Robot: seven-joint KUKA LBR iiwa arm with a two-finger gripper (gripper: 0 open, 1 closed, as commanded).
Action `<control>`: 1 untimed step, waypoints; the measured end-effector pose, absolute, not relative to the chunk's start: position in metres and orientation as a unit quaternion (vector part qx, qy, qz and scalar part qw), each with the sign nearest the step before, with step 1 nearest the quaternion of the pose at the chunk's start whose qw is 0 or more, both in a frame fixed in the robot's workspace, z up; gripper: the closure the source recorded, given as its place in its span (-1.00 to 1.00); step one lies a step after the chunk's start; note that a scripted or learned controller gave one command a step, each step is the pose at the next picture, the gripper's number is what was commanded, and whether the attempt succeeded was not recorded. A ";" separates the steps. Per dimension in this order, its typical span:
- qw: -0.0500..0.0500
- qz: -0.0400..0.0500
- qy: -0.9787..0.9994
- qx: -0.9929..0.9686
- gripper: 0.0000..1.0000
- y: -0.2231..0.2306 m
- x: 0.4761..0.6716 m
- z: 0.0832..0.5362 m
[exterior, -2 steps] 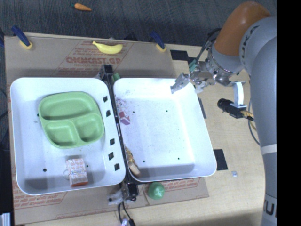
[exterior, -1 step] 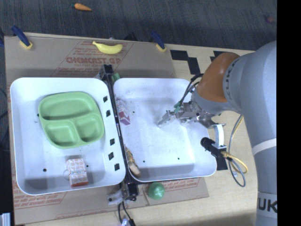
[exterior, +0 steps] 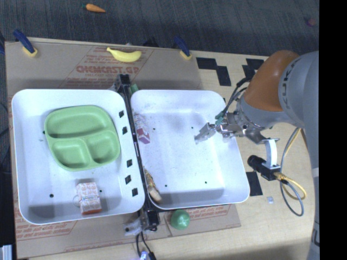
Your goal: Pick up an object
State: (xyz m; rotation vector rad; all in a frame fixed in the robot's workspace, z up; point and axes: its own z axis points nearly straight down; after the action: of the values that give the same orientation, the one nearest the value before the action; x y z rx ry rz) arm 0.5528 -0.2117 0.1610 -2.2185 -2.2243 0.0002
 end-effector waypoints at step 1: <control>0.000 0.000 -0.709 -0.705 -1.00 -0.211 0.592 0.186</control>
State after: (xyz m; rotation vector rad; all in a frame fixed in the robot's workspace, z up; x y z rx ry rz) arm 0.5920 -0.2108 0.1863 -2.2160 -2.2261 -0.0010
